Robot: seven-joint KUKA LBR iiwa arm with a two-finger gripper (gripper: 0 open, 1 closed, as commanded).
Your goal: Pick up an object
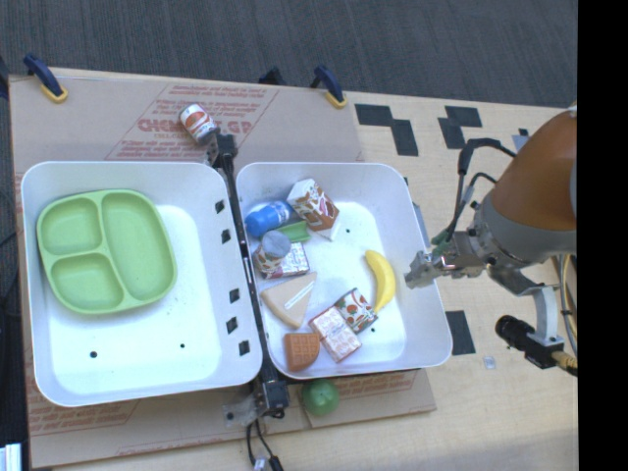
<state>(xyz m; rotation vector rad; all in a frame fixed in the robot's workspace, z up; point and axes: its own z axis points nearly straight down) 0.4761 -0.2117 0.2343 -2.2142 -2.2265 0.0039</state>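
From where I sit, the pick has not really begun. My gripper sits over the right rim of the right bin, just beside the banana but apart from it, and nothing lies between its parts. At this slant it is too small and blurred for me to tell whether the fingers are spread or closed, so I won't guess.

Everything on offer lies in that right bin: the banana nearest the arm, a blue bottle and a small printed carton toward the far end, a wedge of pale cheese, two more printed packets and an orange waffle-like piece at the near end. I judge the banana the likeliest target; reaching in, closing and lifting are all left to do.

The left bin holds a green divided tray. The bins rest on a cardboard sheet clamped to the pale wooden desk. A small can lies on the cardboard beyond the bins, and a green ball sits by the near edge. Dark carpet lies beyond the desk.
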